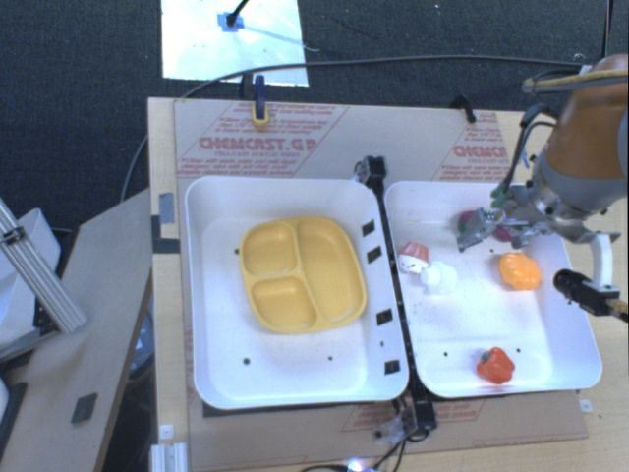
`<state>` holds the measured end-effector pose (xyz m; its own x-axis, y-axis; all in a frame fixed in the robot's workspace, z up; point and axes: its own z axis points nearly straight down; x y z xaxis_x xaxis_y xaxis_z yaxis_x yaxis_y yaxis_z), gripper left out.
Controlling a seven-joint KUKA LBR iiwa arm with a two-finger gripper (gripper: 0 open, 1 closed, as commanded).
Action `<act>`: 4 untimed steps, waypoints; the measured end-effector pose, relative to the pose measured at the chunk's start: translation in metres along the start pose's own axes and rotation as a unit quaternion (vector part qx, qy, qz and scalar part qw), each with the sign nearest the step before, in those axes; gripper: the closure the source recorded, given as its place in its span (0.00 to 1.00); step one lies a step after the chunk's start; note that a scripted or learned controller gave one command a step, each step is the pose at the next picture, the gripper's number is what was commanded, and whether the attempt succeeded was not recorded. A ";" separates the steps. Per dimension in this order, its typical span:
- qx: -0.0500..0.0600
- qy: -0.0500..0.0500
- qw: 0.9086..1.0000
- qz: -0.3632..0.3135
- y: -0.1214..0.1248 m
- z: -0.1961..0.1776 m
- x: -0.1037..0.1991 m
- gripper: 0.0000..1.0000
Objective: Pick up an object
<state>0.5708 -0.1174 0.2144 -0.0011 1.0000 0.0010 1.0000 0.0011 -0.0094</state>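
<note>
The right bin (550, 367) holds an orange rounded piece (519, 270), a red pepper-like toy (496, 364) near its front, a small pink-and-white object (414, 255) and a white lump (438, 277) near its left wall. My gripper (479, 227) hangs low over the back of this bin, left of the orange piece and right of the pink-and-white object. A dark magenta thing (504, 231) shows just behind the gripper's metal parts, partly hidden.
The left bin (221, 362) carries a yellow divided plate (300, 273). Black clips line the seam between the bins (385, 283). The arm's orange band (590, 116) and grey wrist rise over the right bin's back right corner. A black part (588, 293) juts out at the right rim.
</note>
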 end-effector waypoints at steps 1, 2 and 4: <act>-0.005 -0.001 1.000 -0.001 0.002 -0.005 0.000 0.00; -0.004 0.000 1.000 0.000 -0.005 0.045 -0.007 0.00; -0.006 -0.001 1.000 0.000 -0.009 0.113 0.001 0.00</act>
<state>0.5605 -0.1162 0.1013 -0.0010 1.0000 -0.0004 1.0000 0.0011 0.0032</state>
